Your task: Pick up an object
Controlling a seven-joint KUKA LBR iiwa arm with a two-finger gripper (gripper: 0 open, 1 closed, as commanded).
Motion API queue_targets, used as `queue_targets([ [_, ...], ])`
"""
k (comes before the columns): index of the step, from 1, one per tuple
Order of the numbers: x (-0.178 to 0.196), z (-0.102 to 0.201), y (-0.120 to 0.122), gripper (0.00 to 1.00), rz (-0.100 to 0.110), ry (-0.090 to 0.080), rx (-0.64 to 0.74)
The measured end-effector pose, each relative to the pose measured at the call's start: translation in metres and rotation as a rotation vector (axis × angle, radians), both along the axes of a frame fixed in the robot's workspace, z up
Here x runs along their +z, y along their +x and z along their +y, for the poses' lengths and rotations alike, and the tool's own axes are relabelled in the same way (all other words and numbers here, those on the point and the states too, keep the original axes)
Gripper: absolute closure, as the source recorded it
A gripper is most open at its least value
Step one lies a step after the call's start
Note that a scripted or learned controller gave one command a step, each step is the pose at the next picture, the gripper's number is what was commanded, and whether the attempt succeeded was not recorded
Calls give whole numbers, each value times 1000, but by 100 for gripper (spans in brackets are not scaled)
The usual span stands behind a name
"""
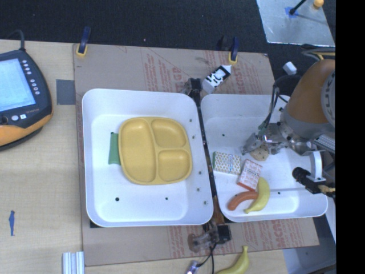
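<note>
Over the right bin point(223, 114) the gripper point(259, 143) hangs low beside a small round cookie point(260, 152); how wide it stands, I cannot tell. Nearby lie a banana point(260, 195), a red sausage point(242, 199) and two flat packets. Left bin holds a smooth yellow divided tray point(154, 149), on brown cardboard over a wooden bench

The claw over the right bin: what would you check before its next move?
1. Claw is over the right bin: ok.
2. Something lies under it: a round cookie-like piece, ok.
3. Claw open enough to grab: cannot tell.
4. Neighbours apart from the target: red-and-white packet lies close, not ok.
5. Banana and orange sausage-shaped toy out of the way: ok.
</note>
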State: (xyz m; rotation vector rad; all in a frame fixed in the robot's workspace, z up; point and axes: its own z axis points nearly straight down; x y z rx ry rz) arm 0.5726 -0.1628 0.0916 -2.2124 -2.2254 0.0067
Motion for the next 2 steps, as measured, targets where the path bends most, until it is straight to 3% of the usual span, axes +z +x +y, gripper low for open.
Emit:
queue_targets([
  [1, 0, -29, 41, 0, -3, 1, -2],
  [2, 0, 3, 4, 0, 0, 1, -1],
])
